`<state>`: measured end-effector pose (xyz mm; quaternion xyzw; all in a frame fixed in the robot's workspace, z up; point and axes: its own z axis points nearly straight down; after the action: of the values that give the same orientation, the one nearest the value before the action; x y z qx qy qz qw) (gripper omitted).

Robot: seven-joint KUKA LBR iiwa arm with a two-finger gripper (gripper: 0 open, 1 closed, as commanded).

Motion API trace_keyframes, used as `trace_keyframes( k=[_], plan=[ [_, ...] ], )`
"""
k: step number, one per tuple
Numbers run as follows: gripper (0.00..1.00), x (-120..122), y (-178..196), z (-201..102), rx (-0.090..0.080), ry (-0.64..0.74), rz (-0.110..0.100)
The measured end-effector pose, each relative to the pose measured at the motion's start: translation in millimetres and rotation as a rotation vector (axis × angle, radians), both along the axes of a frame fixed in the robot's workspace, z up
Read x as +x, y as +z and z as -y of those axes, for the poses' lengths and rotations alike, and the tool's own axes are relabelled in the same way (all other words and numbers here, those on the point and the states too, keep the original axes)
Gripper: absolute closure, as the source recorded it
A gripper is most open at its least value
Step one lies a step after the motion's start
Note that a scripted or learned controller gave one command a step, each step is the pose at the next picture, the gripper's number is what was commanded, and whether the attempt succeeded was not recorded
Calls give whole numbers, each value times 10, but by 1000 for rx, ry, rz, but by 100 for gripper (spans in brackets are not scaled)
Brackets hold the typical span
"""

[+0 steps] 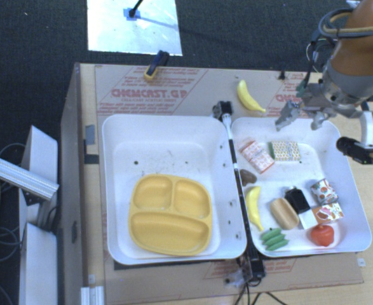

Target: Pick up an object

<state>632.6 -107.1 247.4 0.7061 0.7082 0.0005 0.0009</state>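
Nearest candidate for the pick is the green-and-cream checkered packet (pixel 285 150), lying flat in the right bin (pixel 358 234) toward its far rim, just beside the red-and-white snack box (pixel 257 156). Judged as a toy food piece: light, probably rigid plastic, flat and low, so little height to bite on; best taken across its short sides, fingers coming straight down, with the neighbouring box close enough to crowd one finger. Gripper (pixel 302 115) hangs above the far rim of the right bin, up and slightly right of the packet; its two fingers stand apart with nothing between them. Grey arm with orange band (pixel 363 18) rises behind it. Farther from the packet, toward the near side of the same bin: a small brown lump (pixel 247 176) by the divider, a yellow banana (pixel 255 207), a hot dog bun (pixel 284 213), a black-and-white block (pixel 300 207), green pea pods (pixel 274 238), a red tomato (pixel 323 235), and two small printed cartons (pixel 326 202). The rounder items look smooth and likely to slip from a pinch; the cartons offer flat faces. A second banana (pixel 250 98) lies outside the bin on the cardboard (pixel 173 91), up and left of the packet. Well left of the packet, the left bin (pixel 119 138) holds a yellow divided plate (pixel 170 215).
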Motion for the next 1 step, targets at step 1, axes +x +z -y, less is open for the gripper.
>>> trace_keyframes(
  k=[1],
  plan=[
    [0,-58,-407,622,-2,-2,-1]
  ],
)
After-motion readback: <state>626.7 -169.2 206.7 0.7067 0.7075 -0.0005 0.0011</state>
